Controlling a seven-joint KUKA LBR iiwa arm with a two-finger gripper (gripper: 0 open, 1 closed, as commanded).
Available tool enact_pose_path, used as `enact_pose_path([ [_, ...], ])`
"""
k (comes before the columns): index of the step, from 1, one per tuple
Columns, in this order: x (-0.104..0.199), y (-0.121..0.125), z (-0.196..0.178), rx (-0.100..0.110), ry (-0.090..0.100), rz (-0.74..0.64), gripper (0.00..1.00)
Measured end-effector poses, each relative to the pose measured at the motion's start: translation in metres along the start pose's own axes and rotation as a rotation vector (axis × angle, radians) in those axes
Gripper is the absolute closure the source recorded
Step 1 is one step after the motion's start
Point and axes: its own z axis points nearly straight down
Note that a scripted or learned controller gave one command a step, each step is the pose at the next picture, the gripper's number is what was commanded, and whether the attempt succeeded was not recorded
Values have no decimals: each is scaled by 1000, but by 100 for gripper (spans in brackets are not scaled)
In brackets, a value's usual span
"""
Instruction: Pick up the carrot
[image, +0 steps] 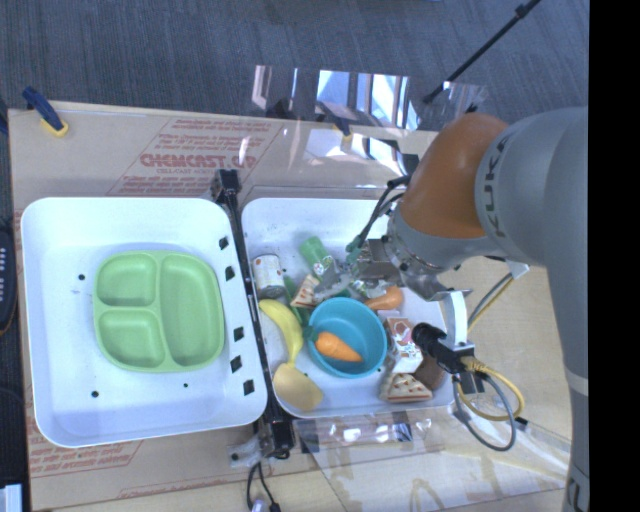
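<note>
**A:** Where's the carrot (338, 348)?

**B:** Lying inside the blue bowl (352, 318), toward the bowl's near-left side. The bowl sits in the right bin (290, 212), roughly in the middle of the clutter.

**A:** Anything else orange nearby?

**B:** A second orange piece (386, 298) just past the bowl's far-right rim, close under the arm's wrist. I can't tell what it is.

**A:** And around the bowl?

**B:** A banana (282, 322) curves along its left side, touching or nearly so. A pale yellow rounded item (298, 388) lies near the bin's front-left corner. A small can (266, 270) stands behind the banana, and a green object (316, 250) lies farther back. To the bowl's right sit some boxy and wedge-shaped toy foods (405, 372).

**A:** The pincer (368, 268)?

**B:** It hangs just behind the bowl, below the orange band. Whether it's released or clenched, I cannot tell.

**A:** The other bin?

**B:** The left bin (50, 400) holds a green divided plate (160, 310), well apart from the carrot. Both bins rest on the counter (130, 140).
</note>
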Motion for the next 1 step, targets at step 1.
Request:
enact_pose_path([
  [1, -2, -25, 91, -17, -5, -74, 0],
])
